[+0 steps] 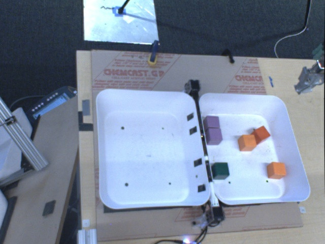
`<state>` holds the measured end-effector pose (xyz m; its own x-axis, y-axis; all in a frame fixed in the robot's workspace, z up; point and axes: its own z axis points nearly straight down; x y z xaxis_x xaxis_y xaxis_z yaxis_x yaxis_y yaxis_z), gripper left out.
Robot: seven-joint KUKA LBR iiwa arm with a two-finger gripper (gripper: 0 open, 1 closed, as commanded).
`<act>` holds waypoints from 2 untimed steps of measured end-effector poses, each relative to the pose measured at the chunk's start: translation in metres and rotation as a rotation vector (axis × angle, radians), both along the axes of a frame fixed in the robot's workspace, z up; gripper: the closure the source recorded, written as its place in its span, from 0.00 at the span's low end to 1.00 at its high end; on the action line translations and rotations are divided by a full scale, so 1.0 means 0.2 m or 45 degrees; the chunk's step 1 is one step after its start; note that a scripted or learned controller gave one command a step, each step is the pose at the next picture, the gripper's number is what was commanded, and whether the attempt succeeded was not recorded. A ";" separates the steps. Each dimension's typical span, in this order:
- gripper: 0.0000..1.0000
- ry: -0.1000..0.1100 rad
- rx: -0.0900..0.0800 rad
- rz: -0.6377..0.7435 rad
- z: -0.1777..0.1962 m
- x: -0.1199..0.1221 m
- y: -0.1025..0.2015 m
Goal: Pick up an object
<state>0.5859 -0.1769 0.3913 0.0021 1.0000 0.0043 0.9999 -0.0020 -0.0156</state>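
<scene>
Landmark: right bin [292, 136], the white tray on the right side of the bench.
Orange block, nearest [277, 170]: inside the right bin, near its front right corner, apart from the other blocks.
Green block [220, 171]: inside the right bin, at its front left, close to the left wall.
Orange pair: two blocks in the middle of the right bin, one [247, 143] just in front of and left of the other [262, 133]; they look to be touching.
Purple blocks: two blocks inside the right bin against its left wall, one [213, 135] directly in front of the other [212, 122], touching.
Left bin [109, 151]: directly left of the right bin, their rims meeting.
Cardboard sheet [132, 72]: lies under the right bin and extends behind it.
Gripper [309, 79]: outside the right bin, beyond its far right corner, at the view's edge, well apart from every block and holding none; whether it is wide or narrow cannot be told.
Metal plate [121, 14]: on the dark floor, far behind and left of the right bin.
</scene>
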 end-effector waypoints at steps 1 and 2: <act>1.00 -0.042 -0.012 0.010 0.65 0.14 0.05; 1.00 -0.029 -0.008 0.012 0.72 0.42 0.07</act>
